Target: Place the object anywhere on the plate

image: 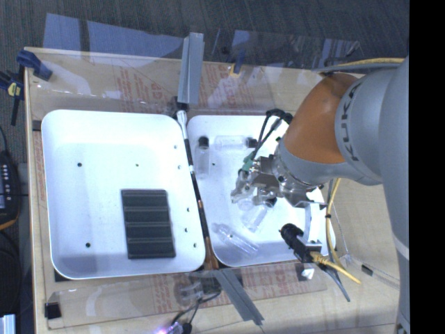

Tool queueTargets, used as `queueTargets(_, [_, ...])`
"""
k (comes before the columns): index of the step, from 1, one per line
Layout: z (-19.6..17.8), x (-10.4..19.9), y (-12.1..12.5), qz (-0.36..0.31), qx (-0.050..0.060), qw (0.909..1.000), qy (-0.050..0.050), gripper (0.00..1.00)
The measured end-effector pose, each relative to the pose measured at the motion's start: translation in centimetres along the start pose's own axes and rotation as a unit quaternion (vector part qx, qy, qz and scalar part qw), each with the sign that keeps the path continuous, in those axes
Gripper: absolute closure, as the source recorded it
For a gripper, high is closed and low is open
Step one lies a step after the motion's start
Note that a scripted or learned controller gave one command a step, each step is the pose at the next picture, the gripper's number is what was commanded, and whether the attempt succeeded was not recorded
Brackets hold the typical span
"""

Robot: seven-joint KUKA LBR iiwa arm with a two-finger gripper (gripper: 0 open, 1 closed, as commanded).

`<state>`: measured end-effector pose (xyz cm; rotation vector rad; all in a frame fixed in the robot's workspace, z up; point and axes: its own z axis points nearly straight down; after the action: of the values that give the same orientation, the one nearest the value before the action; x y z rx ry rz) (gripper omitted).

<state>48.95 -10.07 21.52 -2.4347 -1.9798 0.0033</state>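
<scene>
The plate (147, 223) is a dark ridged rectangle lying in the left bin (66, 138), toward its front. My gripper (252, 192) hangs over the middle of the right bin (221, 256), well to the right of the plate. A clear plastic object (254, 218) sits just below the gripper, touching or nearly touching it; I cannot tell whether it is held. The arm's orange band and grey wrist hide the bin's right side.
Two more clear pieces lie in the right bin, one near the back (233, 143) and one near the front wall (235, 239). A small dark item (203, 142) sits by the divider. Cables (334, 263) trail off the bin's front right corner.
</scene>
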Motion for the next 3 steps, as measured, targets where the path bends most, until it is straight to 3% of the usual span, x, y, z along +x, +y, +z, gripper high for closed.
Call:
queueTargets(1, [2.5, 7.9, 2.5, -0.027, 0.0, 0.9996, -0.001, 1.0])
queueTargets(2, [2.5, 12.3, -2.5, 0.086, 0.002, 0.9963, -0.001, 1.0])
queueTargets(3, [4.3, 21.7, -4.7, 0.164, 0.001, 0.9865, -0.001, 1.0])
